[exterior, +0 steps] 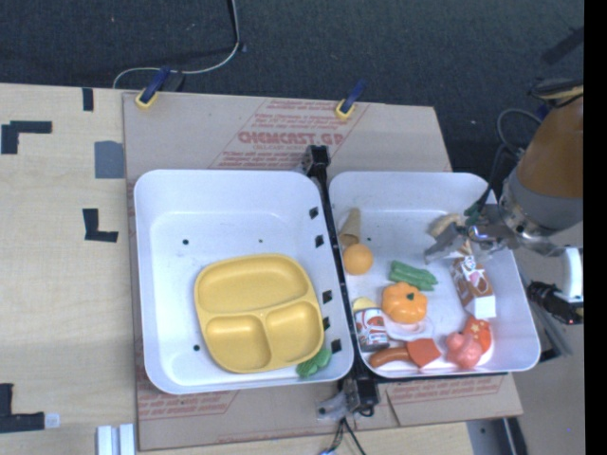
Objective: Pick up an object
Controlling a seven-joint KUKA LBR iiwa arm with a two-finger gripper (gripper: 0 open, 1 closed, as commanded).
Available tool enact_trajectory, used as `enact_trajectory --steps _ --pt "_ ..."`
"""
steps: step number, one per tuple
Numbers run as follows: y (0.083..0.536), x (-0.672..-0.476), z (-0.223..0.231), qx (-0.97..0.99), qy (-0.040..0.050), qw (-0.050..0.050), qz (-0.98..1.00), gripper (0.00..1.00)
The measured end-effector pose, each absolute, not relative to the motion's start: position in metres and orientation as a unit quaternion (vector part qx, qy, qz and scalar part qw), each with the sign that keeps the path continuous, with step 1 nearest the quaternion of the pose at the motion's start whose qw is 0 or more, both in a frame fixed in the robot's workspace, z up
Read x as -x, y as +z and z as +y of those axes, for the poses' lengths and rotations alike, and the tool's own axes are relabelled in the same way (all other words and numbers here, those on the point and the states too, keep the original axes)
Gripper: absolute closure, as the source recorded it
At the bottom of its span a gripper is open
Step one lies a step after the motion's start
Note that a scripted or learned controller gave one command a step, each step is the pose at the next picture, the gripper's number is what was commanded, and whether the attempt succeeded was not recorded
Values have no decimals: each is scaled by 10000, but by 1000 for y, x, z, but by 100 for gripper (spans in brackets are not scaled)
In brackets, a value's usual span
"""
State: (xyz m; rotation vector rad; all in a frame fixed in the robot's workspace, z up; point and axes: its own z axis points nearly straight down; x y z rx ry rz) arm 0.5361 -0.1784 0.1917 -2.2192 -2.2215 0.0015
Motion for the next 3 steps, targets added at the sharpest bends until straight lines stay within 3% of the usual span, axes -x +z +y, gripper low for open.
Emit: enact_trajectory --steps 1,2,3 --pt "81 -521 -109 7058 4 -17 -7084 0" --pt "95 -522 -111 7065 -5 -1 -7077 100" --pt "190 -534 -37 7035 -39 -18 -7107 100"
